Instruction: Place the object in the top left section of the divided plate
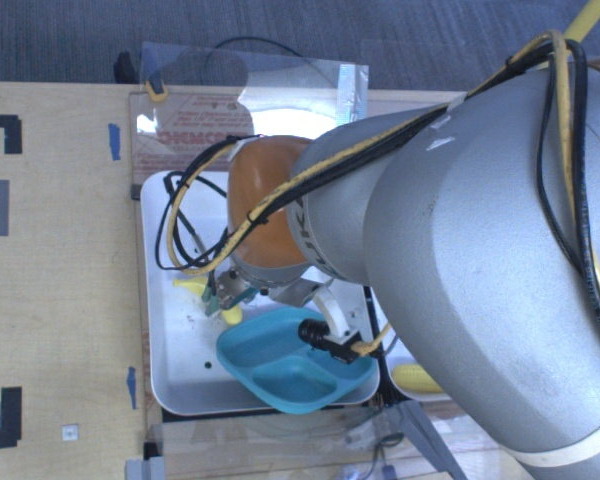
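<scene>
A blue divided plate (285, 360) lies in the front part of the left white bin (170, 373). My gripper (220, 294) hangs low over the bin just beyond the plate's far left rim, under the orange band (265, 203) of the arm. Small yellow pieces (232, 315) lie on the bin floor right at the gripper's tip, one touching the plate's rim and another (190, 285) a little to the left. The arm hides much of the plate's right side and the bin's far half.
Black and yellow cables (175, 233) loop over the bin's left side. A clear plastic sheet (250, 93) stands behind the bin. A yellow object (418, 376) lies in the right bin, mostly covered by the arm. Bare wooden bench (60, 268) stretches to the left.
</scene>
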Controlling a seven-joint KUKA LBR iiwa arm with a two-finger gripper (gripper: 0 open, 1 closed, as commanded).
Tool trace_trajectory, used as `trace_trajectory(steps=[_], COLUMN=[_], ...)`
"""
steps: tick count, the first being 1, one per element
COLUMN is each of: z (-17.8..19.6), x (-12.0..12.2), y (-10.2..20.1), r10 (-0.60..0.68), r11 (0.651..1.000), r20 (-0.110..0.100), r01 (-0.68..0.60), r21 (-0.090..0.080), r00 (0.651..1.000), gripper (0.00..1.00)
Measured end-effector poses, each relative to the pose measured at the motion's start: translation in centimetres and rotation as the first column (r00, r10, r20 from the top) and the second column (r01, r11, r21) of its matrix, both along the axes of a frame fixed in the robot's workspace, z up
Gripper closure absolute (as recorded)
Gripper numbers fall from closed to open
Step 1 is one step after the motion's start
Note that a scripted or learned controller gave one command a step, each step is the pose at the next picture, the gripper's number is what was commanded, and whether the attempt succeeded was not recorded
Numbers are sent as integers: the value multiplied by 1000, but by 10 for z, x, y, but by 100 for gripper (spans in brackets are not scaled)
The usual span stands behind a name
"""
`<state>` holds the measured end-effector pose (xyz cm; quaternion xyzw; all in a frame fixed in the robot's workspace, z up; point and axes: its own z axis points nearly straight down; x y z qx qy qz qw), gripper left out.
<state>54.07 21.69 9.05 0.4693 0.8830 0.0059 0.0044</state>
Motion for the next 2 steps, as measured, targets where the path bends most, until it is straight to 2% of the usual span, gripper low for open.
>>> trace_trajectory(steps=[1,2], z=[204,63], x=[-46,-10], y=[-30,-78], r10=[129,60], r11=[992,998], r20=[-1,-25], r01=[-129,-60], r21=[-3,-11], r00=[992,998], gripper=[100,100])
